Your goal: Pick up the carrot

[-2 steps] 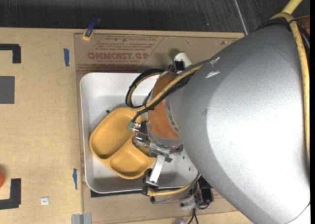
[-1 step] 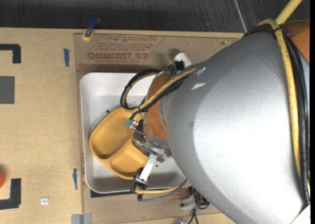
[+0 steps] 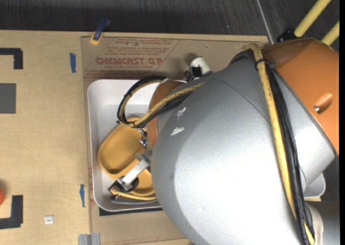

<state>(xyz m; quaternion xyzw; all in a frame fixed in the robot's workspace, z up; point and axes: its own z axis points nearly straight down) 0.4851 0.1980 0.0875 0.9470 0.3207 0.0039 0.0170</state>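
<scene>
Bulk of the arm (image 3: 232, 158) covered most of the bin (image 3: 97, 109), so we could not place the carrot; we judged it lay hidden beneath. The gripper (image 3: 126, 182) hung low by the bin's near wall, and we could not tell how wide it stood or whether it held anything. To grasp well, we needed to centre over the carrot, close firmly, then lift slowly.

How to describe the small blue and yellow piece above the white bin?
Find the white bin, then the red-printed brown board behind it. The piece sits at its upper left corner. Unlike nearby blue tape strips, it has a yellow end.
</scene>
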